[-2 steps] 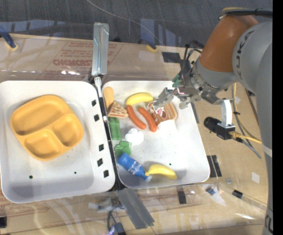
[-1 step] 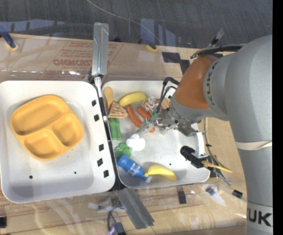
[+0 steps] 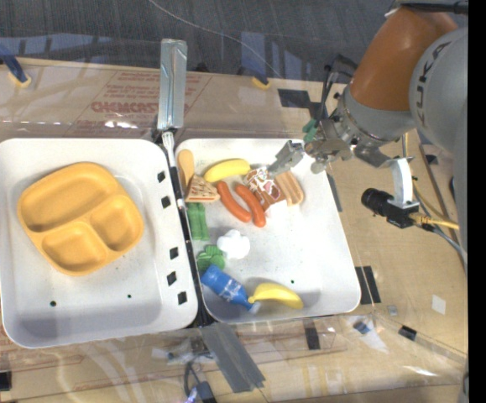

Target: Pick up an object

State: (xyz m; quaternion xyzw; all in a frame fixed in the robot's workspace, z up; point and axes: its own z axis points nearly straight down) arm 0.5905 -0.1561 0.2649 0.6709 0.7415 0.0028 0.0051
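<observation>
Nearest, in the right bin [image 3: 331, 263]: a yellow banana [image 3: 276, 295] touching a blue bottle [image 3: 224, 285]. Further back, a white lump [image 3: 234, 244], red sausages [image 3: 243, 201] and a second banana [image 3: 226, 170]. In the left bin [image 3: 7, 250], a yellow tray [image 3: 79, 217]. At the back, the gripper [image 3: 289, 156] just above a red and white toy [image 3: 262, 183]; open or closed, cannot tell.

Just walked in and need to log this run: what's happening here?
The KUKA arm reaches in from the right, its gripper low over the toy food in the right bin, near the hot dogs and a banana. The yellow divided plate sits untouched in the left bin.
</observation>
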